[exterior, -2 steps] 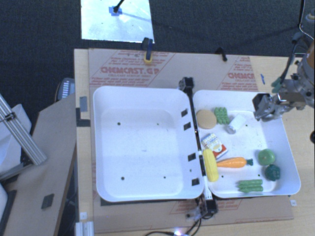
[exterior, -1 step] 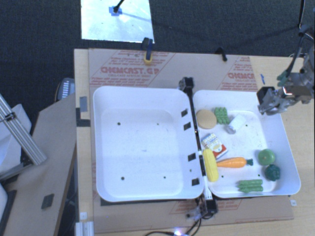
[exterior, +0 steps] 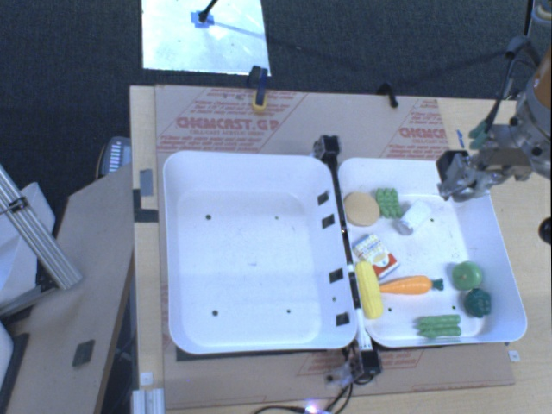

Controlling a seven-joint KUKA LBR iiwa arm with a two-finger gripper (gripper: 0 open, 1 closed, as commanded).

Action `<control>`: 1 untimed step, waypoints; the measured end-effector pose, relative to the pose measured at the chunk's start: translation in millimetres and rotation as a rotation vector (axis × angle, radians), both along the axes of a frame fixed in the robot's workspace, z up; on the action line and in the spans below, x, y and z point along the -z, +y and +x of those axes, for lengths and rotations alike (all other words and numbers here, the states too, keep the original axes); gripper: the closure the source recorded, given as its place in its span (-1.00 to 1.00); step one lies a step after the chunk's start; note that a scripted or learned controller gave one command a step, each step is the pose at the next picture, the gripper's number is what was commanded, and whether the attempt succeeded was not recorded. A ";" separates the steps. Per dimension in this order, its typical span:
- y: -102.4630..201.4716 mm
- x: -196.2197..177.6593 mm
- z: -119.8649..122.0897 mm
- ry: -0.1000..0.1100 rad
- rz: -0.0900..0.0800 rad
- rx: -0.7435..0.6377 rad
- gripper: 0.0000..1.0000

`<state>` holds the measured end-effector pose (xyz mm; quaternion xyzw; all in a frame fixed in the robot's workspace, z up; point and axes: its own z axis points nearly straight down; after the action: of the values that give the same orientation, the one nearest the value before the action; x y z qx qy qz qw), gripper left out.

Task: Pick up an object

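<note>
The right bin (exterior: 504,266) holds several toy foods. A tan round cookie (exterior: 361,208) lies at its back left beside a green bumpy piece (exterior: 388,202). A white and grey object (exterior: 415,216) lies just right of those. Further forward are a small red and white carton (exterior: 375,254), a yellow corn cob (exterior: 369,289), an orange carrot (exterior: 405,285), a green apple (exterior: 467,275), a dark green broccoli (exterior: 477,302) and a green pod (exterior: 438,324). My gripper (exterior: 455,181) hangs over the bin's back right part, above and right of the white and grey object, with nothing seen in it.
The left bin (exterior: 185,231) sits beside the right one, joined by a black hinged divider (exterior: 341,231). Both rest on a cardboard sheet (exterior: 224,121) on the bench. A cable (exterior: 414,72) trails behind the bins toward the arm (exterior: 526,136) at the right.
</note>
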<state>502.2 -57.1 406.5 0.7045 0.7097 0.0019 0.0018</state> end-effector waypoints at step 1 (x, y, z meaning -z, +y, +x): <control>51.5 63.4 -16.0 0.008 0.001 -0.001 1.00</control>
<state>486.2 -5.6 343.1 0.7042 0.7100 -0.0006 -0.0016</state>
